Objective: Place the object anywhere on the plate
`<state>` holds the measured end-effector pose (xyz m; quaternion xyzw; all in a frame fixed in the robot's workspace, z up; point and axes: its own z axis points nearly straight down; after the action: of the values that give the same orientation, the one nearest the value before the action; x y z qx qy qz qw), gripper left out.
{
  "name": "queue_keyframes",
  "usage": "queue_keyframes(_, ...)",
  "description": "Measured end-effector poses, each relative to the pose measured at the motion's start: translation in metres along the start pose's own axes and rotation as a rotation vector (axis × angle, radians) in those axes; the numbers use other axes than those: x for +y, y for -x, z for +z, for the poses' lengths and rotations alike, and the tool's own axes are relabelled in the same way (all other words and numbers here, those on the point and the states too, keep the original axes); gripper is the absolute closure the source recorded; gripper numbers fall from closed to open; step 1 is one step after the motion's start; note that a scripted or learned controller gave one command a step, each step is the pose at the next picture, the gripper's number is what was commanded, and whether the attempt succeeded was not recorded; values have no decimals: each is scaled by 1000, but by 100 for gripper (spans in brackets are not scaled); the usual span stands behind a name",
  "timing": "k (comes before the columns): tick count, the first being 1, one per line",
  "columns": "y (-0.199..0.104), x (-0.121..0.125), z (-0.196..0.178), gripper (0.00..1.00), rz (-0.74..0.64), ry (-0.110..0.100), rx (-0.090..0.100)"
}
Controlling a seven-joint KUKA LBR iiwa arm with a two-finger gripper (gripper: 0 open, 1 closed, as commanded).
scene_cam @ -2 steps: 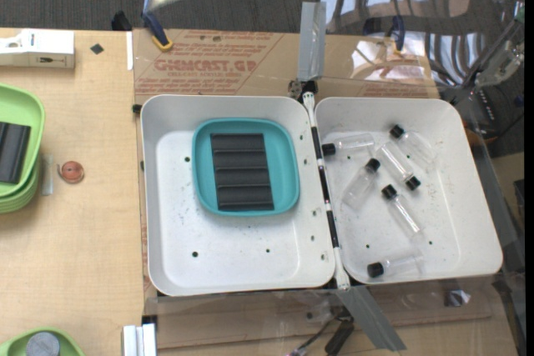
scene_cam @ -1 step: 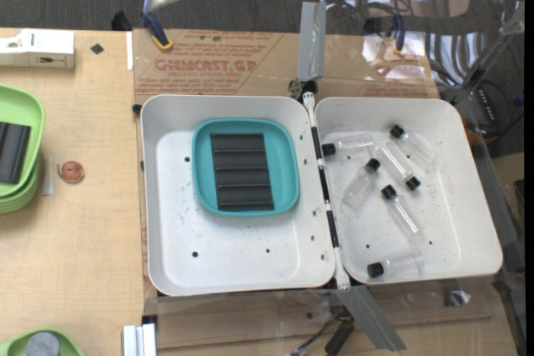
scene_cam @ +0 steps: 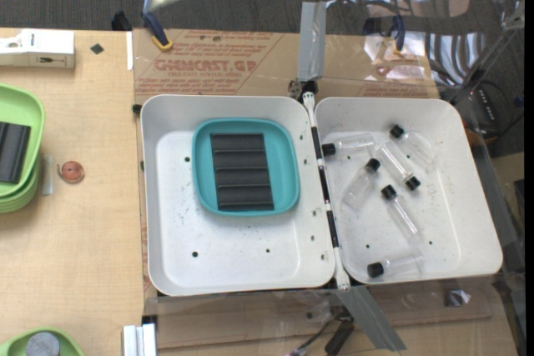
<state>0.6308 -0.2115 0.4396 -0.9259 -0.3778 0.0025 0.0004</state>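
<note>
Vials, clear with black caps, lie scattered in the right bin; nearest is one at its front edge. We'd pick an isolated one, then carry it to the teal plate. Pincer state: we cannot tell.

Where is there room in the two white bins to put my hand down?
Left bin: bare floor below and left of the teal plate. The plate's middle carries a dark ribbed insert. Right bin: crowded with clear vials across its middle; only its lower right part looks bare.
</note>
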Motion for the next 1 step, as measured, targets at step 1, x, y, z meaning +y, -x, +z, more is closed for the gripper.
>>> queue_keyframes(1,0,8,0,0,130,0,0)
